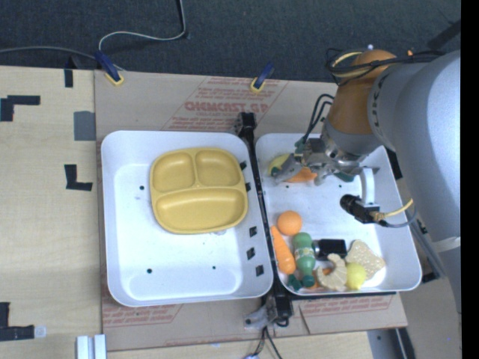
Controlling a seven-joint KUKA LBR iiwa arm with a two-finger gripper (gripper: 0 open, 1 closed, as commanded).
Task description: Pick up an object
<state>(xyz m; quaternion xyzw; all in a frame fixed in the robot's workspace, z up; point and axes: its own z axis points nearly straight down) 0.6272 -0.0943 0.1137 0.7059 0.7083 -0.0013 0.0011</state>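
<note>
Banana [279, 161], small and yellow-green, lies in the right bin's [397, 271] far left corner, touching an orange piece [301, 175], with the claw [303, 164] low right over both; whether the claw is open or closed I cannot tell. The risk, I judge: the two sit so tight against each other and the wall that a closing could pinch both, or nudge the banana into the corner and come up bare. Counted: two bins, one yellow tray [199, 189] in the left bin [123, 223], one orange ball [289, 222], one carrot [282, 251], one green bottle [303, 251], one lemon [356, 277].
</note>
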